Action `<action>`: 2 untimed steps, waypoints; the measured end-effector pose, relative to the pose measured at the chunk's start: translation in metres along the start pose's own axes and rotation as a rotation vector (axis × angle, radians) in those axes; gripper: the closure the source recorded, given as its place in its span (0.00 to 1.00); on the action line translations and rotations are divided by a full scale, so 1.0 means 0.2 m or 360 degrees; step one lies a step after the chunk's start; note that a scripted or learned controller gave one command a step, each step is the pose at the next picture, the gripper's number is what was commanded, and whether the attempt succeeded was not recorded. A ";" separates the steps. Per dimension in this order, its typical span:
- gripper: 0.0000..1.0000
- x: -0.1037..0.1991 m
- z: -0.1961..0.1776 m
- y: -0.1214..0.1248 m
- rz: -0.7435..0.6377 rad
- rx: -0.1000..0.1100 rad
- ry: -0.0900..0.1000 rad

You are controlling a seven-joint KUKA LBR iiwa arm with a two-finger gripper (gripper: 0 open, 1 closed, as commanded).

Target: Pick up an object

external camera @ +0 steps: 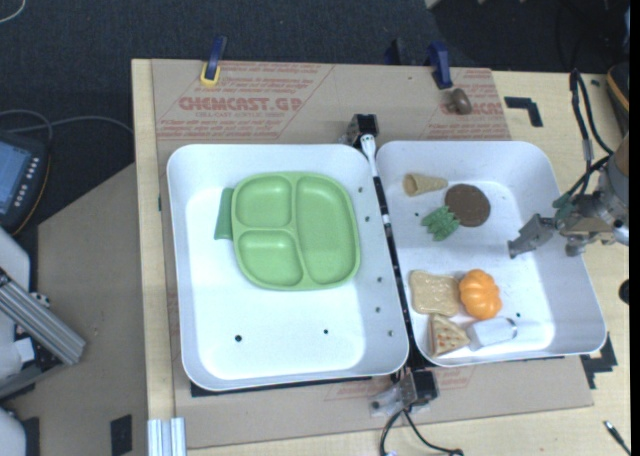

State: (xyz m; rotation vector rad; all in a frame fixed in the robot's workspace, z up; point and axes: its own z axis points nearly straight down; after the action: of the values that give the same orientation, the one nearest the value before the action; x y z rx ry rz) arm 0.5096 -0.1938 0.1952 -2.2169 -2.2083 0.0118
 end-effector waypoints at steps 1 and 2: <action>0.00 0.00 -0.04 0.02 -0.0006 -0.0023 -0.0006; 0.00 -0.03 0.27 0.01 -0.0005 -0.0011 0.0000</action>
State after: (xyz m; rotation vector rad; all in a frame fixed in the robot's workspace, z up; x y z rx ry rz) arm 0.5098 -0.1992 0.1411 -2.2173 -2.2150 0.0045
